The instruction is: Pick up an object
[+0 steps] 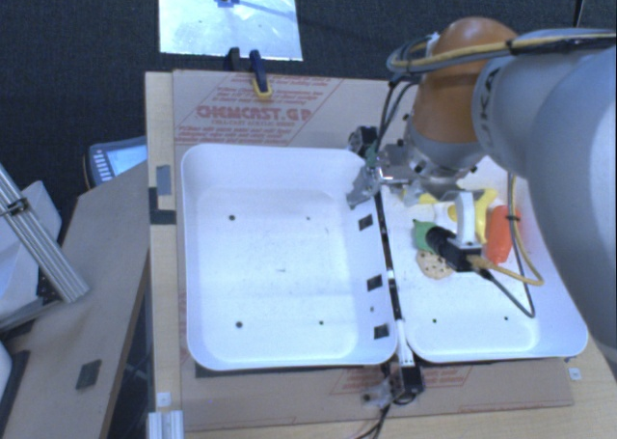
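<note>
The gripper (365,186) hangs at the left rim of the right bin (482,342), grip state unreadable; nearby lie a green object (422,233) and, perhaps, a cracker (433,266).

Non-task items, bench (162,312):
Brown cardboard sheet with red lettering (255,111) on top; black-and-yellow clamp (258,75) at its far edge; shiny metal square (229,3) behind; aluminium extrusion (39,234) off left edge.
</note>
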Controlling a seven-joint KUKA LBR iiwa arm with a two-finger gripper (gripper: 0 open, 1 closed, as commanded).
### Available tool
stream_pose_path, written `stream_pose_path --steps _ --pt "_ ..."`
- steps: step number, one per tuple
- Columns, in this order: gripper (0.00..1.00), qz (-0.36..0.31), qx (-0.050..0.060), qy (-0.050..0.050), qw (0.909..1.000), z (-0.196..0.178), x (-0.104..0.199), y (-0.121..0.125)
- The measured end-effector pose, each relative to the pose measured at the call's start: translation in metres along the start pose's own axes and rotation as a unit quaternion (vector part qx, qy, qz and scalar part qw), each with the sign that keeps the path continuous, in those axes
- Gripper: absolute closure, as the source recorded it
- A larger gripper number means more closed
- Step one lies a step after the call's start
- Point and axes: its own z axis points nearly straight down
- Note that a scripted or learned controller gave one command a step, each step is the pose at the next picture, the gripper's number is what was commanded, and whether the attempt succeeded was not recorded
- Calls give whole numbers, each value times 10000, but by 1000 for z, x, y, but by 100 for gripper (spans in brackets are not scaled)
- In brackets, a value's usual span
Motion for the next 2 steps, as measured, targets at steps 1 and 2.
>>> stream_pose_path --steps 1,2 --pt "0 80 -3 -37 10000 3 -69 69" --pt "100 41 10 -29 10000 -7 -65 67"
